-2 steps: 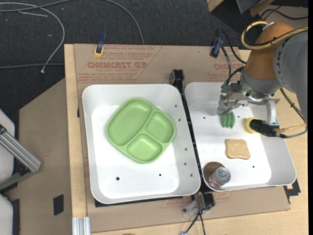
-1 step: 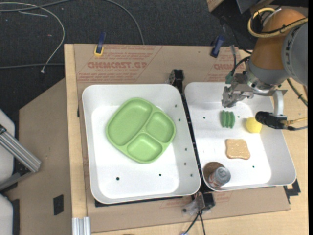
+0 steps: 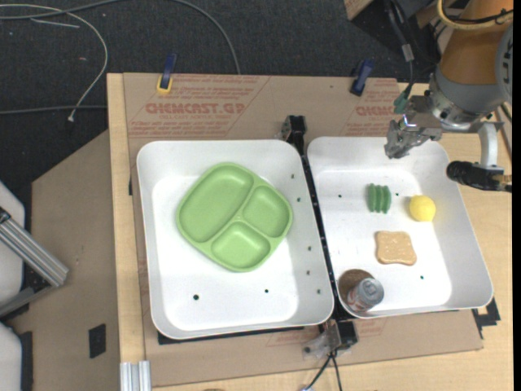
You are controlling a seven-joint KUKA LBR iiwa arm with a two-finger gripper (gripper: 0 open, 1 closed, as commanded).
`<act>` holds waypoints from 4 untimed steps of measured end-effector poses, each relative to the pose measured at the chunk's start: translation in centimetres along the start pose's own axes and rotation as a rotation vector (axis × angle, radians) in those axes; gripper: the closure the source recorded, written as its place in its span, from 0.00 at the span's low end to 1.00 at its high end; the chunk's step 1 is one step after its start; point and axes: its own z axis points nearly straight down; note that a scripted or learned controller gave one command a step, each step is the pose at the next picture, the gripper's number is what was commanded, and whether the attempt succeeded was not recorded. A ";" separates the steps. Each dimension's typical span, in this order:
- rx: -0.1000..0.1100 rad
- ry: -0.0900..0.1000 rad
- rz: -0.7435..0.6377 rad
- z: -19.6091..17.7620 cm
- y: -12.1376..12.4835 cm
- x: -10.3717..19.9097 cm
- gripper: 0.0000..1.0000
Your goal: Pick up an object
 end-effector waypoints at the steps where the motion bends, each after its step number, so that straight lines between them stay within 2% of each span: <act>1: 0.004 0.001 0.000 -3.2 0.2 0.0 1.00; 2: 0.014 0.005 -0.003 -1.7 -2.4 5.0 1.00; 4: 0.013 0.005 -0.005 -1.3 -5.1 14.9 1.00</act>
